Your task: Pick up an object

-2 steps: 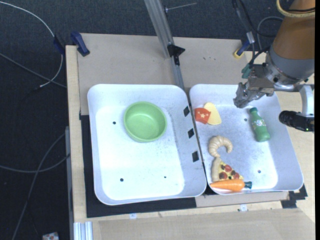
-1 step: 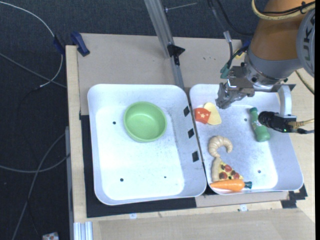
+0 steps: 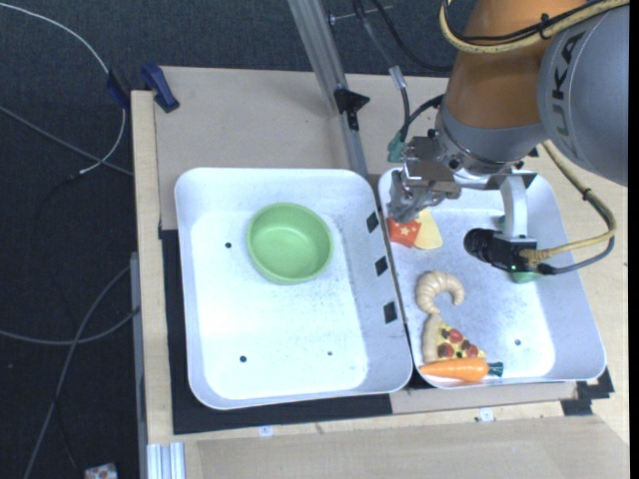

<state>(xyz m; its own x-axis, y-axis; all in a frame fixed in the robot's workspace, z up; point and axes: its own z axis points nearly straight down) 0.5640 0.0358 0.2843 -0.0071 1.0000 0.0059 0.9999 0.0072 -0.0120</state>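
The arm reaches in from the right, its orange band (image 3: 514, 28) high above the right bin (image 3: 559, 337), and the end effector (image 3: 407, 208) is down at that bin's upper left corner, right on top of a small red-and-yellow toy food piece (image 3: 414, 232). Whether the fingers are open or clamped on it, I cannot tell; they merge with the piece from this angle. Below it in the same bin lies a pale croissant (image 3: 440, 289), then a pizza slice (image 3: 447, 340) just beneath that, and a carrot (image 3: 454, 370) along the bottom edge, touching the pizza slice. Over in the left bin (image 3: 215, 367), a green bowl (image 3: 290, 241) sits upright in the upper middle, well apart from everything else. Both bins rest side by side on the counter (image 3: 250, 118).
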